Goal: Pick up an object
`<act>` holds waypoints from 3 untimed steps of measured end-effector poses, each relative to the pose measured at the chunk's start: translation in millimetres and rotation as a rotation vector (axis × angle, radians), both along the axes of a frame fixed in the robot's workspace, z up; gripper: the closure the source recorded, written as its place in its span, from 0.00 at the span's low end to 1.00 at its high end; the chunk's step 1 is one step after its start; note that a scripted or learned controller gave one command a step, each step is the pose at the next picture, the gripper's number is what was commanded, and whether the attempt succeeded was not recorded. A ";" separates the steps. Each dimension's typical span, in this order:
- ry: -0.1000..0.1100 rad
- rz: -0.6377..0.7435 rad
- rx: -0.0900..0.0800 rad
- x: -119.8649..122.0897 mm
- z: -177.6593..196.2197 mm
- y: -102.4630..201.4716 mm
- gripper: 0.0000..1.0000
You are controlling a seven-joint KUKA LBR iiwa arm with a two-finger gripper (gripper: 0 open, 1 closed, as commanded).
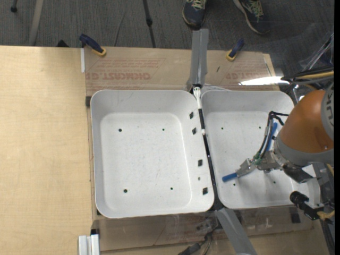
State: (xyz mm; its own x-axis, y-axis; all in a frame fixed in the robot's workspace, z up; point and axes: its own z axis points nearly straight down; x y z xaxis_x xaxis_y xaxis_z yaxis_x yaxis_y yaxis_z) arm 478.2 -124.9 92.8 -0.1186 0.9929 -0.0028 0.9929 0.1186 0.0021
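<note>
My gripper (pixel 245 169) reaches leftward into the right bin (pixel 234 110), low over its floor near the front. A small blue object (pixel 229 177) lies right at the gripper's tip, slanting down to the left. It touches or nearly touches the tip; whether it is held is unclear. The grey arm with its orange band (pixel 308 126) covers the bin's right side.
The left bin (pixel 143 102) sits beside the right one, with black clips along the shared wall (pixel 202 142). A cable (pixel 268 134) runs along the wrist. Wooden bench lies to the left, cardboard behind, and a person's feet stand beyond the bench.
</note>
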 end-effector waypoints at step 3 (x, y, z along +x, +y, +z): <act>-0.001 0.126 -0.002 12.6 0.1 25.5 0.00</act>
State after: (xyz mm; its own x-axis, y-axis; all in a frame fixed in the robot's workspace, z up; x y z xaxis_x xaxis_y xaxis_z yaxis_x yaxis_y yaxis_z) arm 490.8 -99.4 92.9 -0.2425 0.9701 -0.0046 0.9701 0.2425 0.0026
